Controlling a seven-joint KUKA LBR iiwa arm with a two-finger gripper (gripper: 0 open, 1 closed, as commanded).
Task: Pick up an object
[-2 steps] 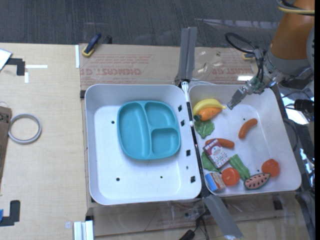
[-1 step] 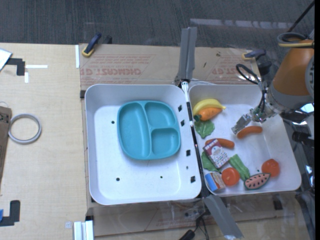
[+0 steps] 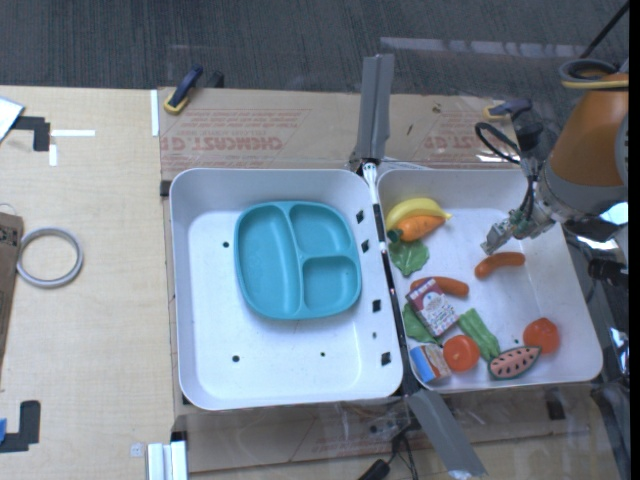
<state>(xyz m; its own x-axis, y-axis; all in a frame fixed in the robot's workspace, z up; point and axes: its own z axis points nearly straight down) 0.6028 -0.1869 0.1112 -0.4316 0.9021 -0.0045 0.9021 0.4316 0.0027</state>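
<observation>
The right bin [image 3: 575, 268] holds several toy foods: a yellow banana [image 3: 415, 209], an orange carrot [image 3: 418, 227], a green leaf [image 3: 410, 258], two reddish sausages [image 3: 500, 261] [image 3: 447, 286], a red-and-white carton [image 3: 433, 309], a green vegetable [image 3: 479, 332], two red tomatoes [image 3: 461, 353] [image 3: 541, 334], a watermelon slice [image 3: 514, 363] and a small blue can [image 3: 428, 364]. My gripper [image 3: 508, 233] hangs over the upper right part of this bin, just above the upper sausage. Nothing visibly hangs from it.
A teal divided plate [image 3: 298, 259] lies in the left bin [image 3: 185, 268]. A grey divider post [image 3: 375, 103] rises between the bins at the back. On the bench to the left lie a tape roll [image 3: 44, 256] and a blue-yellow tool [image 3: 184, 89].
</observation>
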